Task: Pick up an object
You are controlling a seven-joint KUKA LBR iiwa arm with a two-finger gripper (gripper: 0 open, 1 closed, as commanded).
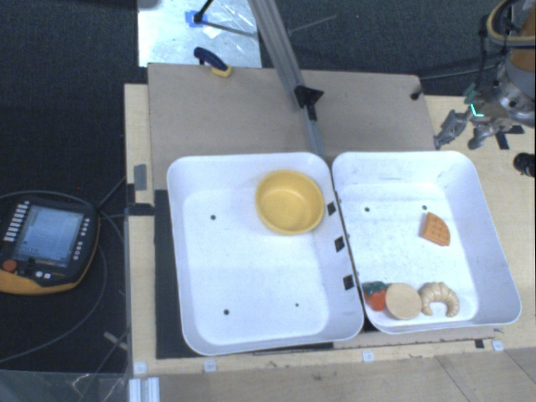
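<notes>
A yellow bowl (290, 201) sits at the back of the left bin (201, 249), near its right wall. The right bin (394, 182) holds an orange waffle piece (435, 229) toward its right side. Along its front lie a red tomato-like piece (374, 295), a round beige disc (403, 301) and a croissant (440, 298), close together. My gripper (463, 132) hangs above the bench just beyond the right bin's back right corner, fingers spread apart with nothing between them.
A slanted metal pole (280, 44) with a black clamp crosses the bench behind the bins. A teach pendant (43, 243) lies on the floor at the left. A blue and yellow clip (212, 60) rests at the bench's back edge.
</notes>
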